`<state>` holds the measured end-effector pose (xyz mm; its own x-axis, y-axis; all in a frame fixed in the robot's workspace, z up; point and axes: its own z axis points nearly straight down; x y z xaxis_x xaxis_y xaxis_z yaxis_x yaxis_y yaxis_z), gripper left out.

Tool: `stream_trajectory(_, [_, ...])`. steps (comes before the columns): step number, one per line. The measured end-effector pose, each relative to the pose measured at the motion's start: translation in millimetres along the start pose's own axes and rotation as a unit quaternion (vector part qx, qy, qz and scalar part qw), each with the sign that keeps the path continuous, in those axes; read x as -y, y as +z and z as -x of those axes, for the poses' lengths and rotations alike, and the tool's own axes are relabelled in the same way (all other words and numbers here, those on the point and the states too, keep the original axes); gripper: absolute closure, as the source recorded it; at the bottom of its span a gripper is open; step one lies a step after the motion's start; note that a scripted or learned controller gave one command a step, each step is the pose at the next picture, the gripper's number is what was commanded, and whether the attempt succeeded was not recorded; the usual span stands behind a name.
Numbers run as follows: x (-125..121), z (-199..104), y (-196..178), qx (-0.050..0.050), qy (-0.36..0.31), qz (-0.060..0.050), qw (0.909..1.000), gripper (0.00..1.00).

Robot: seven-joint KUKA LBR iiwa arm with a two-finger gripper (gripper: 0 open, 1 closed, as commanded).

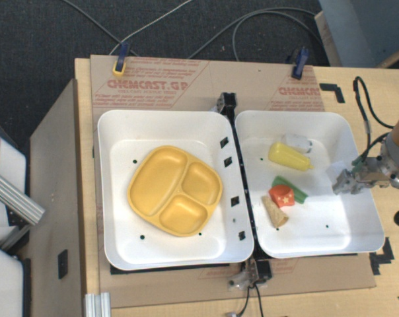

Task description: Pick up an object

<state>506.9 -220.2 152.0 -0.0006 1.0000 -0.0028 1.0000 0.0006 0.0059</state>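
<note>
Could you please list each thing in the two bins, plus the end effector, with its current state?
Yellow divided plate: flat in left bin, right way up.
Yellow block: lying in right bin, untouched.
Red piece: resting on green piece.
Tan piece: lying just below the red piece.
End effector: at the right bin's right side, holding nothing visible.

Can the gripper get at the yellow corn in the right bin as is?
Probably yes. The gripper sits at the right bin's right side, and the bin floor between it and the yellow corn looks bare, with only a clear item just above the corn.
</note>
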Motion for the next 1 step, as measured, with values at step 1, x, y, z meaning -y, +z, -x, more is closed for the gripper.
stream_trajectory(1, [-1.4, 0.3, -52.7, -0.001, 0.000, -0.001, 1.0000, 1.00])
